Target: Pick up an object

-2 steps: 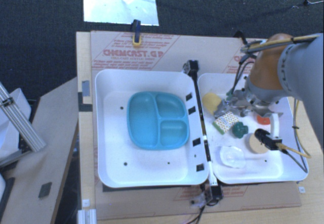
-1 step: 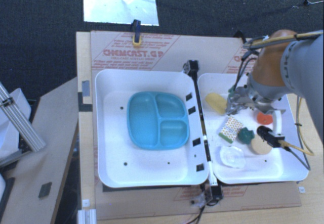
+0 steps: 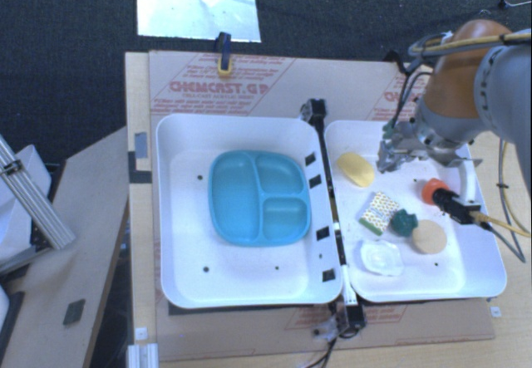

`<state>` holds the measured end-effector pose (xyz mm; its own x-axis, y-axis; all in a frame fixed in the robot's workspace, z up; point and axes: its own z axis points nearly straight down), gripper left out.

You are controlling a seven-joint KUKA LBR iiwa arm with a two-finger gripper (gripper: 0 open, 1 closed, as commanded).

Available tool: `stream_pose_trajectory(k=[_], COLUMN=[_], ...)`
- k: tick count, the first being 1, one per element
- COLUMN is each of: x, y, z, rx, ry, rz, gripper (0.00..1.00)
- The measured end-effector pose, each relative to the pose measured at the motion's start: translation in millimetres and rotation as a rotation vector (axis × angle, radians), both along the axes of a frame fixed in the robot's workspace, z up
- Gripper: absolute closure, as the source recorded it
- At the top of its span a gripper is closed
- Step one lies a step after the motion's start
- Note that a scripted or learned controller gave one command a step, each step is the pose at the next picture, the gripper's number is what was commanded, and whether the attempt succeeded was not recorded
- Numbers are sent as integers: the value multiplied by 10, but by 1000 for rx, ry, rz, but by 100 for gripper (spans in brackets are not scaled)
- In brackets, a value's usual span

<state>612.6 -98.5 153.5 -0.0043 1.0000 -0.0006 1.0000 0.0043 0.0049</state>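
Still unpicked: gripper (image 3: pixel 391 160) low near right bin's (image 3: pixel 482 275) far edge, beside yellow soap-like piece (image 3: pixel 356 169), nothing visibly held, claw state unreadable.

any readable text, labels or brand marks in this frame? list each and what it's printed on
"CHEMCAST GP": red print on the protective sheet under the bins, top left, clearest copy.
Same red print repeats at the sheet's top right corner and along its front edge, both partly covered, not readable in full.
Patterned packet in the right bin: print too small to read.
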Motion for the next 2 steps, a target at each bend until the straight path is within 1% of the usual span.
stream_pose_trajectory(k=[1,2], x=[12,-191], y=[-1,540], z=[531,486], rx=[0,2], ry=[0,5], rz=[0,3], gripper=[100,100])
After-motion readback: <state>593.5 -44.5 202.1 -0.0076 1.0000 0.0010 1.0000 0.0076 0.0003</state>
